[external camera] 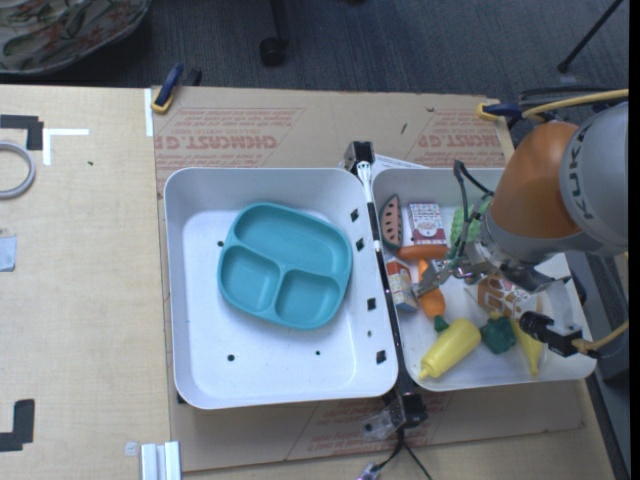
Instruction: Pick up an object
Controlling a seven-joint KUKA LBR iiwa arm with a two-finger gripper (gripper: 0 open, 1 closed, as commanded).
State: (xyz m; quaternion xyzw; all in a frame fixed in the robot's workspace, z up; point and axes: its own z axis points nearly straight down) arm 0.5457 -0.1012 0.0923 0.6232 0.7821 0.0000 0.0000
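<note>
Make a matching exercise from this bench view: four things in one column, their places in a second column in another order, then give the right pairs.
Things:
1. teal divided tray
2. yellow squeeze bottle
3. watermelon slice
4. blue-handled tool

Places:
A. right bin, near front edge
B. on the bench, beyond the left bin
C. left bin, middle
D. right bin, far left part

Pairs: 1-C, 2-A, 3-D, 4-B

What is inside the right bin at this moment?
The right bin holds a watermelon slice, a small red-and-white box, a carrot, a yellow bottle and a green toy. The arm covers the bin's far right side, so anything beneath it is hidden.
</note>
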